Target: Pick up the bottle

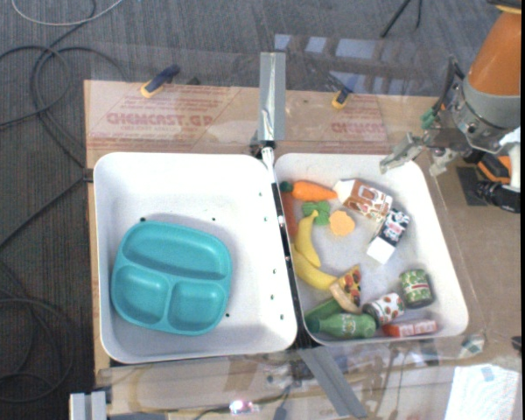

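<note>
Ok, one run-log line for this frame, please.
gripper: open, above right bin's far rim | holding: nothing | bottle: green, lying at right bin's near edge | left bin: teal tray

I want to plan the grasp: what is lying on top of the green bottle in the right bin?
The pizza slice overlaps the green bottle at its upper end, beside the banana. The bottle's body is uncovered. What lies beneath it is hidden.

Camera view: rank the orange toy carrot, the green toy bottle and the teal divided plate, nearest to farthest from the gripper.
1. Orange toy carrot, top left of the right bin.
2. Green toy bottle, that bin's near edge.
3. Teal divided plate, left bin.
Gripper hangs above the right bin's far right corner.
</note>
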